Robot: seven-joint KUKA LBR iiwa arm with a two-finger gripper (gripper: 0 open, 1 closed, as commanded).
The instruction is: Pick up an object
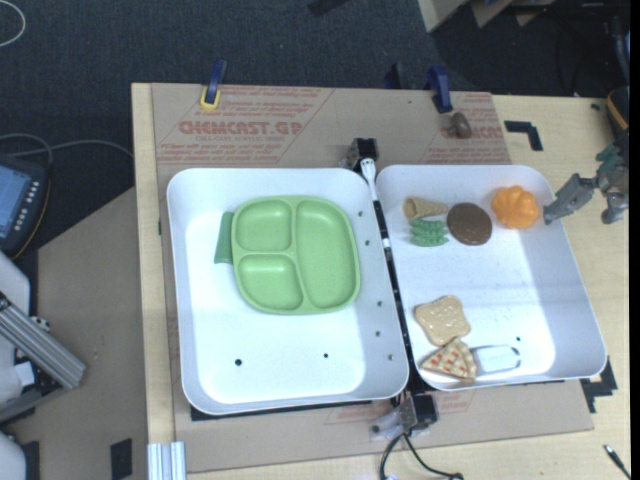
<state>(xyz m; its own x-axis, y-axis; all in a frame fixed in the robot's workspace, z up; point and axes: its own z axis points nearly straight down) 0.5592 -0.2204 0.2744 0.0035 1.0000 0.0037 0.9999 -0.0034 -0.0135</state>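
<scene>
Here, tool [572,194] grip unreadable at right bin [560,298] rim, pizza slice [449,361] tip pointing up-right.

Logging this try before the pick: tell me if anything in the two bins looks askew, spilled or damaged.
Nothing stands out. The green divided plate lies flat in the left bin. In the right bin the toy foods lie apart and whole: orange piece, brown disc, toast, pizza slice. The gripper sits at that bin's right rim.

Even, fairly bright overhead light falls on the pale wooden surface [300,118], and the two shallow white plastic bins [200,348] look slightly washed out, with soft glare. Shadows are faint and short. The dark carpeted floor [150,28] stays dim. The whole picture is mildly soft and grainy.
</scene>
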